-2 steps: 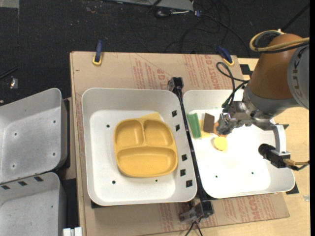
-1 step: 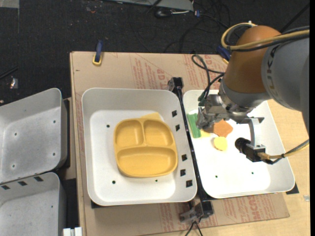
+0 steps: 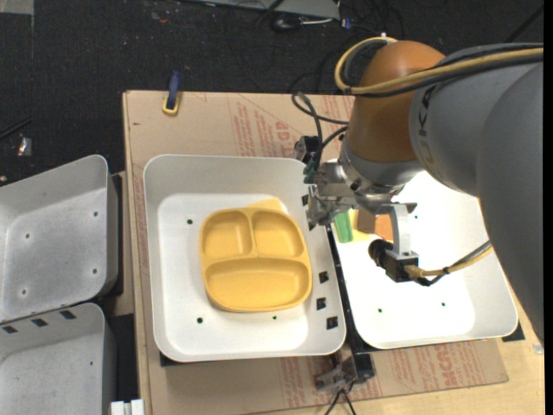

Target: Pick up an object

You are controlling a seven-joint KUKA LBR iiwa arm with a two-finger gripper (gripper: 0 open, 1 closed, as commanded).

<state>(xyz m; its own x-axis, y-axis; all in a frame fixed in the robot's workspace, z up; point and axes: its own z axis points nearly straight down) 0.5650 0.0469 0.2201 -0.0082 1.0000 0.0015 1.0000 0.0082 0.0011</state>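
- Camera view, layout: two white bins side by side on the desk (image 3: 225,115); the left bin (image 3: 173,188) holds a yellow divided tray (image 3: 256,260), lying flat near the middle w/ its compartments facing up; the right bin (image 3: 449,309) sits under the arm (image 3: 484,119), which comes in from the right and covers much of the bin's upper part.
- Camera view, hand: the hand (image 3: 350,219) hangs low over the right bin's left edge, just beside the wall btwn the two bins; the wrist blocks the tips, so I cannot tell how far it is open or whether it has hold of anything.
- Camera view, likely target: a small green object (image 3: 344,227) peeks out right below the hand, w/ an orange-ish piece (image 3: 380,225) just beside it; both are partly hidden, shape unclear; a dark cable fitting (image 3: 393,262) dangles near them.
- Doing the step well, as I judge it: the green thing is prob. the pick since the hand is already above it; centre the hand over it before closing, as it lies close to the bin wall; keep one side from landing on the rim; descend straight, close fully, then lift slowly and check sth is actually gripped.
- Risk: the orange piece is so near that a wide grasp may catch both or nudge the green one away; the tray in the other bin is well apart, no concern.
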